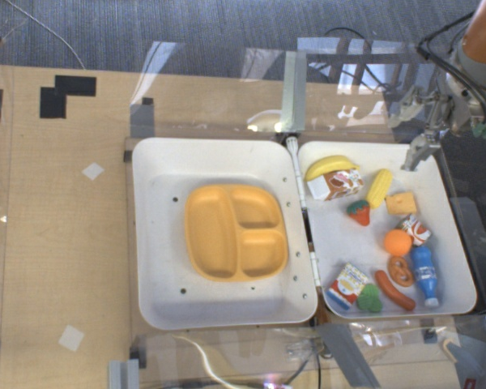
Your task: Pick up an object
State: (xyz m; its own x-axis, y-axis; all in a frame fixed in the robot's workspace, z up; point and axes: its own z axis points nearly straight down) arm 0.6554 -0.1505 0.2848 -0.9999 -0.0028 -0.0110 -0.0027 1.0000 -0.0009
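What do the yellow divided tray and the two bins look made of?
Yellow divided tray: likely molded plastic, matte to slightly satin; uniform colour, rounded compartment edges, soft highlights. Left bin and right bin: probably thin formed plastic, smooth white with rounded corners and a faint sheen; painted metal can't be ruled out.

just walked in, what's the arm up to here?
Nothing is grasped yet. The gripper hangs over the top right corner of the right bin, above the toy food: banana, corn, orange, blue bottle and others, all lying loose. The left bin holds a yellow divided tray.
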